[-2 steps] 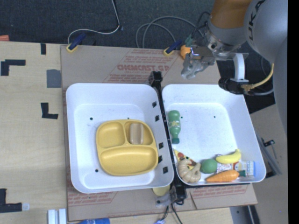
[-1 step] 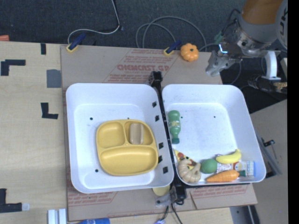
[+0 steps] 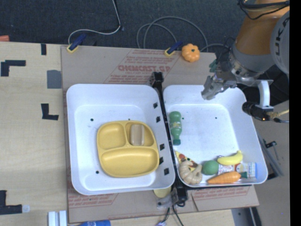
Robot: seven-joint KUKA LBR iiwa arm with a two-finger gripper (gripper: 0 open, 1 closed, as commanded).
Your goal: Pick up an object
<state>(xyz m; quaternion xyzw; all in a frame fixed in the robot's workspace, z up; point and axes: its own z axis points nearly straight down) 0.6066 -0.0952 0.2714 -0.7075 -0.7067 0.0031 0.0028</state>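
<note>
My gripper hangs over the back edge of the right bin, its grey fingers pointing down with nothing seen between them. A green bottle lies along the right bin's left wall. At that bin's front lie a beige ridged toy, a green ball, a banana, a carrot and a small clear bottle. All of them sit well in front of the gripper.
The left bin holds a yellow divided plate with a tan piece in one compartment. A small orange pumpkin rests on the cardboard behind the bins. Cables loop at the back.
</note>
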